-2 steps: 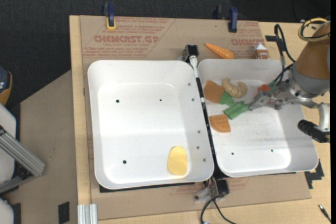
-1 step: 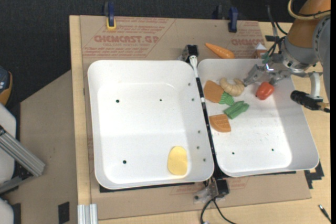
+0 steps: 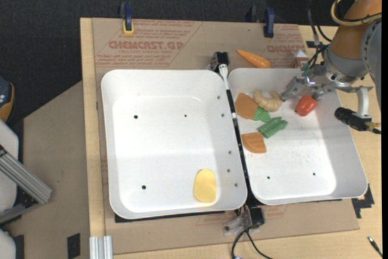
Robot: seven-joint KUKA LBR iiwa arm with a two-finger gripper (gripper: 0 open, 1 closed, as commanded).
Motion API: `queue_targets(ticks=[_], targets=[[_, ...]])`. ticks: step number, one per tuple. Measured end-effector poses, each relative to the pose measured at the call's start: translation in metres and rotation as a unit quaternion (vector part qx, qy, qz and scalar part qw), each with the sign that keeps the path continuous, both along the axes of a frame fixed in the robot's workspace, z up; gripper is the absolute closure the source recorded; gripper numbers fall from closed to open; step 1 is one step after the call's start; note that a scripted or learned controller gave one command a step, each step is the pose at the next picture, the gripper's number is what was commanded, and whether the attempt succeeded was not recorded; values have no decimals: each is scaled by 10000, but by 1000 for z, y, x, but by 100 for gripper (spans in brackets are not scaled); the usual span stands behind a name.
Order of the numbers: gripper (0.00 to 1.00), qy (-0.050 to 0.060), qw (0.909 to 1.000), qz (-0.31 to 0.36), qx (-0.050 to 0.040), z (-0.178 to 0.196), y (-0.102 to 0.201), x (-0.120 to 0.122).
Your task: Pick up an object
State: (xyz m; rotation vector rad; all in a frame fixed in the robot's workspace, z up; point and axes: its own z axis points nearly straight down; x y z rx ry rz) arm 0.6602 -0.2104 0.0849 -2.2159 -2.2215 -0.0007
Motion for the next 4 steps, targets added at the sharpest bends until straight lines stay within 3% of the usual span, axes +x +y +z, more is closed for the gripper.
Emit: queue_targets(ticks=[1, 2, 3, 4], targets=[[0, -5, 10000, -7, -16, 0, 5, 6], [0, -1, 10000, -16, -14, 0, 6, -8], [0, -32, 10000, -7, -25, 0, 9, 7], [0, -8, 10000, -14, -17, 0, 10, 2]])
